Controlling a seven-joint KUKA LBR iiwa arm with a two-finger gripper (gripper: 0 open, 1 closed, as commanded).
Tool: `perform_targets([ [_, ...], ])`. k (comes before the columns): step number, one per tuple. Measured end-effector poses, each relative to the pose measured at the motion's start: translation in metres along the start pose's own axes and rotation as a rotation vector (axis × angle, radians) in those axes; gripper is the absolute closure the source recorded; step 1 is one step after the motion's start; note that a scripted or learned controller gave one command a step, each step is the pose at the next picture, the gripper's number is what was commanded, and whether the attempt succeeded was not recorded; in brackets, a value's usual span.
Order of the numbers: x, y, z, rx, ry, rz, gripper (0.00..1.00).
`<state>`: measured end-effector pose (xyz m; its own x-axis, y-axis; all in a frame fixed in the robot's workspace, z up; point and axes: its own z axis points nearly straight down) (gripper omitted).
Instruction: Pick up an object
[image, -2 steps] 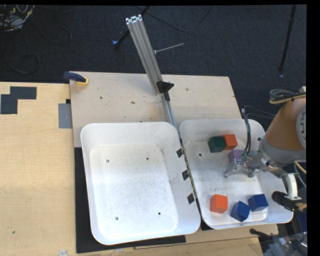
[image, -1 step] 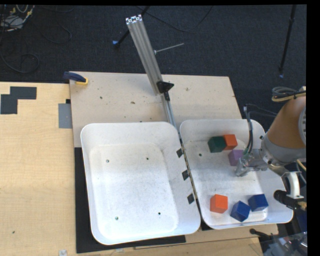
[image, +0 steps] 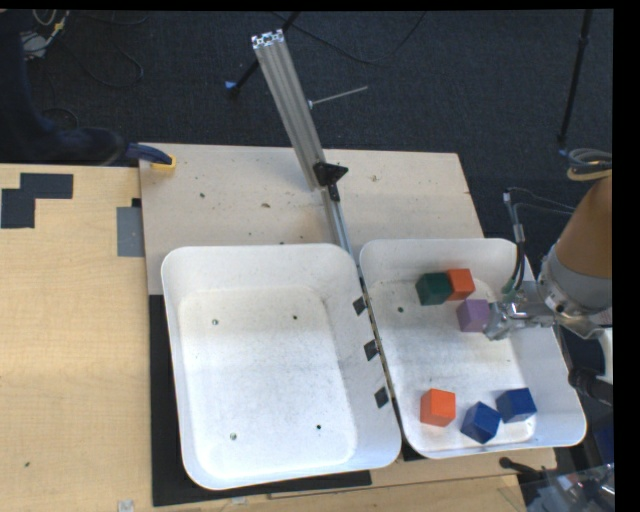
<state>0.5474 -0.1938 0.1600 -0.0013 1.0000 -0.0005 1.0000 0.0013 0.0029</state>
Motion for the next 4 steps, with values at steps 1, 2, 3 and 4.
perform_targets([
  [1, -0.002, 0.009, -0.06, -0.002, -0.001, 0.0, 1.0],
  [2, -0.003, 0.009, -0.091, 0.001, 0.0, -0.001, 1.0],
  [3, 0.041, -0.003, -0.082, 0.007, 0.003, -0.002, 1.0],
  [4, 0.104, -0.013, -0.08, 0.007, 0.004, -0.004, 1.0],
])
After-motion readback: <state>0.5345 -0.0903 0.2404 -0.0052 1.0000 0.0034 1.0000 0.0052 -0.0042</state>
